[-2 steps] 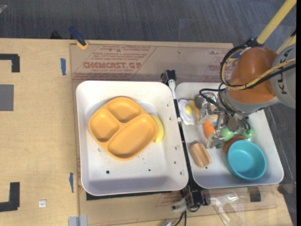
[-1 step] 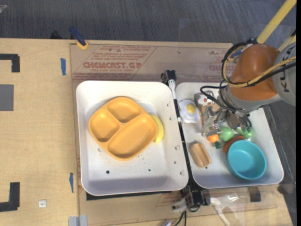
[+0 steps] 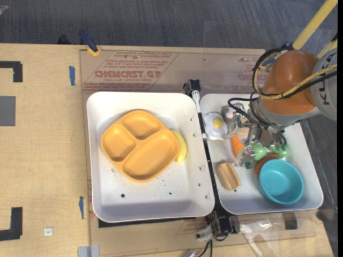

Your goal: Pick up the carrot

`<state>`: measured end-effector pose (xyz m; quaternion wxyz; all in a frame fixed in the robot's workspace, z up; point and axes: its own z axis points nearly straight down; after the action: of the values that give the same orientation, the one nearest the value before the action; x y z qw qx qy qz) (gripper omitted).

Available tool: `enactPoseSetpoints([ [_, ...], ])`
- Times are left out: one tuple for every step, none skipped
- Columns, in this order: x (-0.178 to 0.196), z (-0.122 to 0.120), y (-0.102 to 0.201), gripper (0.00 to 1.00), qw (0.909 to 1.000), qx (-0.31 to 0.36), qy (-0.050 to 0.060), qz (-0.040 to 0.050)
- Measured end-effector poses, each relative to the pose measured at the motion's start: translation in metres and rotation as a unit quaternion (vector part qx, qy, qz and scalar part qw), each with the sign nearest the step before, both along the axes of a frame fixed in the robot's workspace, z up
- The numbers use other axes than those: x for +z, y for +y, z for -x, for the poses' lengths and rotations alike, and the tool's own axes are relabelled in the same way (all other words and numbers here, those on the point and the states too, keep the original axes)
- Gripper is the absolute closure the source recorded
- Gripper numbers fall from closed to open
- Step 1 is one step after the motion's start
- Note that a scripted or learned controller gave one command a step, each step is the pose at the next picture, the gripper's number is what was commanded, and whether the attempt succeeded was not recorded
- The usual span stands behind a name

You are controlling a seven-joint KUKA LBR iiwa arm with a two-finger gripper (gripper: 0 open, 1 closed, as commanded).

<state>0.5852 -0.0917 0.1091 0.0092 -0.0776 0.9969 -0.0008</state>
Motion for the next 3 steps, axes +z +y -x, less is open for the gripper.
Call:
enactPoseSetpoints([
  [-0.019, 0.008, -0.005, 0.0, 0.9963, -0.086, 0.004, -0.0027],
  [-0.004, 0.003, -0.004, 1.0, 0.9963, -0.086, -0.005, -0.0022],
  [-0.017, 0.076, -0.033, 1.0, 0.9989, 0.047, 0.0, 0.001],
])
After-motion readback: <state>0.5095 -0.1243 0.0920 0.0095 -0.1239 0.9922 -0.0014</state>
